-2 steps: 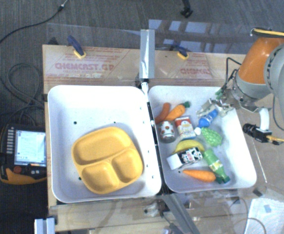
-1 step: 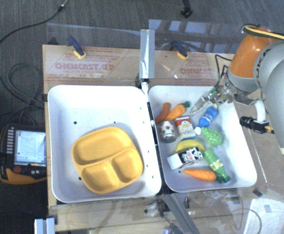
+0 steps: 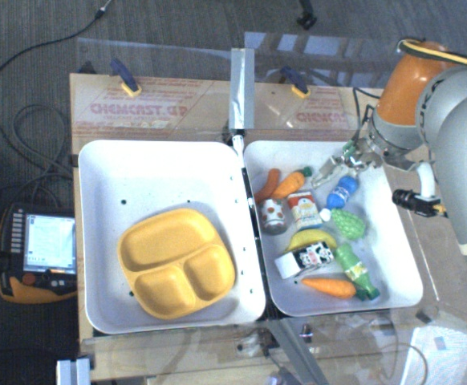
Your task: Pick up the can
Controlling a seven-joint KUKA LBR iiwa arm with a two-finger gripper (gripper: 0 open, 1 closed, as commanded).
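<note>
Tray: yellow divided tray, lower middle of left bin.
Can: can at left edge of right bin, beside a carrot.
My pincer: gripper at upper right, just above blue bottle; whether it is parted or closed, I cannot tell.

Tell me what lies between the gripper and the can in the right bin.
The gripper hangs over the right bin's far corner. The can lies by the left wall. Between them lie an orange carrot and a blue bottle; from above, nothing covers the can.
</note>
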